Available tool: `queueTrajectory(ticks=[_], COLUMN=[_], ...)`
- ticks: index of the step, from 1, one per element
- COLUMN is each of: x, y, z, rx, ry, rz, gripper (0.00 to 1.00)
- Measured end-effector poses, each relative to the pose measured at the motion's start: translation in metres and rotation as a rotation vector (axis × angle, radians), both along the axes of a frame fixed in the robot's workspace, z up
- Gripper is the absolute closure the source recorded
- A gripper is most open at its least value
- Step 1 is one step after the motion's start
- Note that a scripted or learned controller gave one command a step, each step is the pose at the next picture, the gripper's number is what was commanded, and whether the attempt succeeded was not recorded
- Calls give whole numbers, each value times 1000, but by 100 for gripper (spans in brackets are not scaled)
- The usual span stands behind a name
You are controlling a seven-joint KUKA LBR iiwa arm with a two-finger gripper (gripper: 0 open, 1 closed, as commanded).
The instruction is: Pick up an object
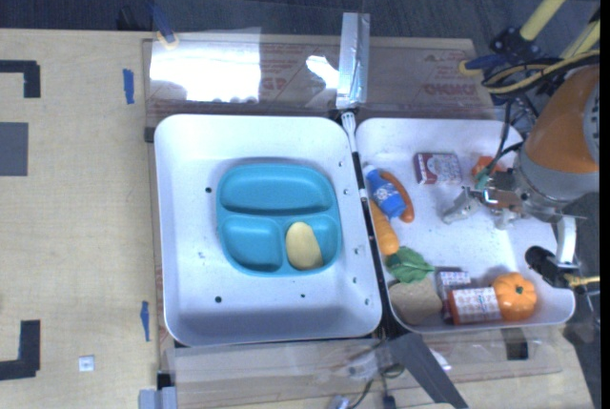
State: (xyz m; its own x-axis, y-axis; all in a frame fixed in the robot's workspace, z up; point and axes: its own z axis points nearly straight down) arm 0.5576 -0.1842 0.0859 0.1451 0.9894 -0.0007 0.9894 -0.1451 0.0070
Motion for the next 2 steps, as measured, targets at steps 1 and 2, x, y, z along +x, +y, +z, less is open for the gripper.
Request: queueTrajectory(ticks=[1,2], x=[-63,8], y=[33,31], z=[4,0], rx=[5,-1], ry=[13,-1], rz=[88,54], gripper=[0,0])
